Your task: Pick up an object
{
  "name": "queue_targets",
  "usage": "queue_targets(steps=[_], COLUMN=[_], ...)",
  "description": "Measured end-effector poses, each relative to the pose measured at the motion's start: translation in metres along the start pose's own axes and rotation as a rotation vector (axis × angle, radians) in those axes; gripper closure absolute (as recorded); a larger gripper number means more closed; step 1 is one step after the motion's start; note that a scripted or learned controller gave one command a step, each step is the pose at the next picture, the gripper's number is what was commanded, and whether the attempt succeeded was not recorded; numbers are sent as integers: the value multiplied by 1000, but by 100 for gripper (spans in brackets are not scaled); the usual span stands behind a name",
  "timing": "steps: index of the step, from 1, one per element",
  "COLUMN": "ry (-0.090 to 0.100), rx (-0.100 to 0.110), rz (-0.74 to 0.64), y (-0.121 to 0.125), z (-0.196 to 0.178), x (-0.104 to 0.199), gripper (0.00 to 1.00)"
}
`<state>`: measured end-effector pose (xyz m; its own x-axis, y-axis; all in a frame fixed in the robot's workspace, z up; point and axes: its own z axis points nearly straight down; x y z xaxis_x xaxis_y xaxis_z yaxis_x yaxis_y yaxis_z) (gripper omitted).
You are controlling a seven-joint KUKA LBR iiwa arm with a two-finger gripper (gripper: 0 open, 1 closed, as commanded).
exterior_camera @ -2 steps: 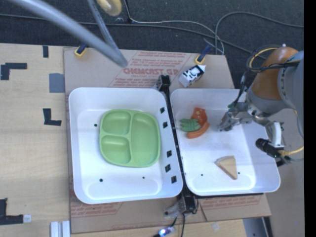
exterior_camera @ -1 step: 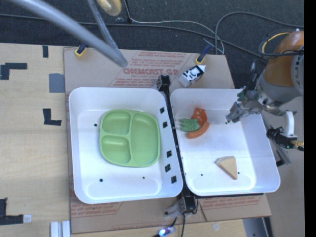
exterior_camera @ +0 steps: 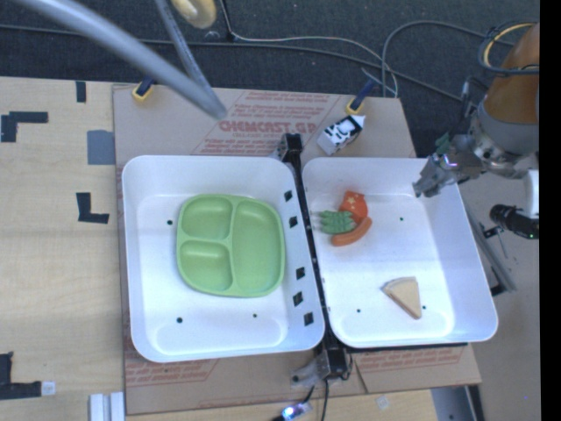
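In the right bin (exterior_camera: 456,261) lie a red-orange toy piece with a green leafy part (exterior_camera: 347,218) near the bin's upper left, and a tan wedge like a slice of bread or cheese (exterior_camera: 404,297) toward the lower right. The left bin (exterior_camera: 145,235) holds a green divided plate (exterior_camera: 231,245). My gripper (exterior_camera: 433,178) hangs at the right bin's upper right rim, well away from both toy pieces, with nothing seen between its fingers.
A small black-and-white object (exterior_camera: 340,132) rests on the cardboard behind the bins. Cables trail across the dark floor at the back. A grey pole (exterior_camera: 131,42) crosses the upper left. A black divider with clips (exterior_camera: 302,235) runs between the bins.
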<state>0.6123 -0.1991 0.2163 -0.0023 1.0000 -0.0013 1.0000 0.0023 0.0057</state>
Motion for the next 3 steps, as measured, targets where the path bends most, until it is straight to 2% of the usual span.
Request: queue_targets(steps=[1, 2, 3], ry=[1, 1, 2], rx=[3, 6, 7], rz=[0, -4, -4], y=[1, 15, 17], z=[-36, -38, -22], x=[1, 53, 108], gripper=[100, 100, 100])
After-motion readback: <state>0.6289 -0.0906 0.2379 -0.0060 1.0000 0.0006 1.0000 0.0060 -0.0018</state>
